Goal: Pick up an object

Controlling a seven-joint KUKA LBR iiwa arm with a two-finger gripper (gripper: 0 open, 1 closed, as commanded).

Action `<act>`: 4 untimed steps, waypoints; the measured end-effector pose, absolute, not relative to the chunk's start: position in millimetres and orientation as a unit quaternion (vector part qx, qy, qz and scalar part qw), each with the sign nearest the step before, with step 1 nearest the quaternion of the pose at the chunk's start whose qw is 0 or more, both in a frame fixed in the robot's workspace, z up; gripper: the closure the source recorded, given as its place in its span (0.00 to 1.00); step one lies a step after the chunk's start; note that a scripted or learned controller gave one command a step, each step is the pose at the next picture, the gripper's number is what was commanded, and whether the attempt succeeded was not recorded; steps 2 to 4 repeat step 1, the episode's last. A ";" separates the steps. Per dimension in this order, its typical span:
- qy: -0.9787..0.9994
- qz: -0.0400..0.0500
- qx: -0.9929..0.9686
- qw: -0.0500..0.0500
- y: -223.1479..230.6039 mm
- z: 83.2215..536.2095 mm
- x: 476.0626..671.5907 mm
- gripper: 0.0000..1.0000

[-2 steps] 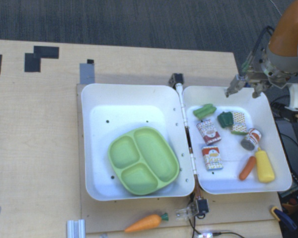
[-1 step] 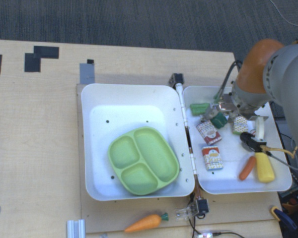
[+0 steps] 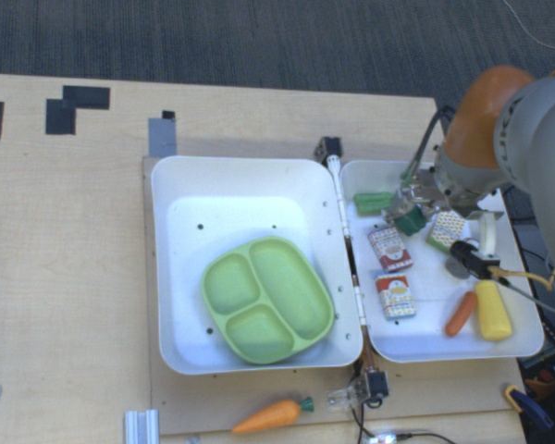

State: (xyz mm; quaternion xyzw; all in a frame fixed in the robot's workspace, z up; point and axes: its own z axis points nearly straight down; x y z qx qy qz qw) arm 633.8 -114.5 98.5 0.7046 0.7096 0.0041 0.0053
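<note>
Camera view: end effector (image 3: 413, 213), finger state impossible to tell, hangs in the right bin (image 3: 527, 345) just beside the green block (image 3: 374, 202) lying leftward, long axis crosswise.

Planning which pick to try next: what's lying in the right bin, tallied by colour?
Right bin, what I can make out; some things lie partly under the arm:
Green: 1 block
Red-and-white: 2 packets
Orange: 1 carrot
Yellow: 1 piece
Speckled white: 1 packet
Total: 6
</note>
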 end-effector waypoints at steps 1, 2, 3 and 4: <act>0.709 0.002 0.705 0.001 -42.7 185.8 602.9 1.00; 0.709 0.002 0.705 0.001 -42.7 185.8 602.9 1.00; 0.709 0.002 0.705 0.001 -42.7 185.8 602.9 1.00; 0.709 0.002 0.705 0.001 -42.7 185.8 602.9 1.00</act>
